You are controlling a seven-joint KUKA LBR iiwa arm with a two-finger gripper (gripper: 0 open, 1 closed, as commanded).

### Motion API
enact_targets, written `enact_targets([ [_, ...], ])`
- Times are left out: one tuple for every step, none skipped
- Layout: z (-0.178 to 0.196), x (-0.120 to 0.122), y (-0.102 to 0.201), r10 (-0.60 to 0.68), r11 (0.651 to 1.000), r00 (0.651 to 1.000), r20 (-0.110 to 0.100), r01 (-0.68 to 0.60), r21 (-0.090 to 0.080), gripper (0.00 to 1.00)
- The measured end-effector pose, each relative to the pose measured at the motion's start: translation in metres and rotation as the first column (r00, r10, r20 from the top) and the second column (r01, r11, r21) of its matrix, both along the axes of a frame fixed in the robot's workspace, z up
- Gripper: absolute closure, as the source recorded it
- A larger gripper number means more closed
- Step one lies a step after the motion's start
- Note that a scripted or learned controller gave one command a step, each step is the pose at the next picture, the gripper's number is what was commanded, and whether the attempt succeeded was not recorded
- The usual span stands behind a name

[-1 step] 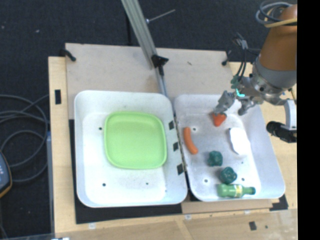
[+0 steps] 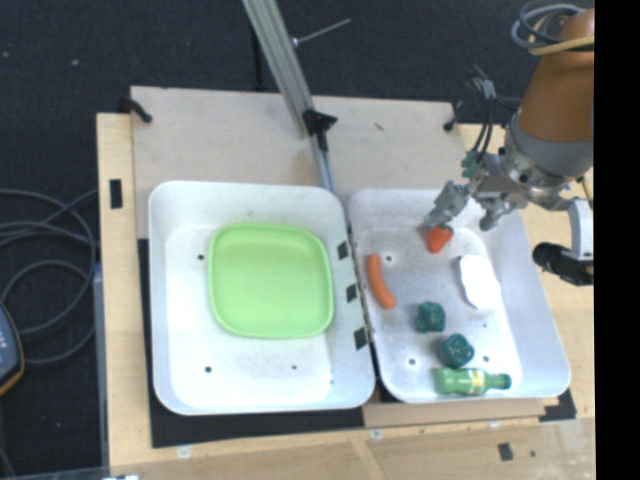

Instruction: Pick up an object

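Note:
My gripper (image 2: pixel 470 215) hangs over the far part of the right bin (image 2: pixel 535 313), its two fingers spread apart with nothing between them. A small red object (image 2: pixel 438 239) lies on the bin floor just below the left finger (image 2: pixel 446 206); I cannot tell if they touch. Further forward in the same bin lie an orange sausage-shaped piece (image 2: pixel 379 281), a white oblong object (image 2: pixel 478 281), two dark green lumps (image 2: pixel 430 316) (image 2: pixel 457 349) and a green bottle (image 2: pixel 470 379) on its side near the front wall.
The left bin (image 2: pixel 170 268) holds a light green square plate (image 2: pixel 271 279). A slanted metal pole (image 2: pixel 285 58) rises behind the bins and ends at a black clamp (image 2: pixel 318 123).

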State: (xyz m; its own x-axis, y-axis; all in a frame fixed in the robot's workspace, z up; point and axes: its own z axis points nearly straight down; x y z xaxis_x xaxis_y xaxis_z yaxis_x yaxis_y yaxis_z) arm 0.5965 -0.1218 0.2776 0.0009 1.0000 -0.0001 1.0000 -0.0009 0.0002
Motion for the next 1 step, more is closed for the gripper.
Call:
enact_targets([
  [-0.0614, -0.0048, 0.0029, 0.000, 1.000, 1.000, -0.005, 0.000, 0.000, 0.00],
])
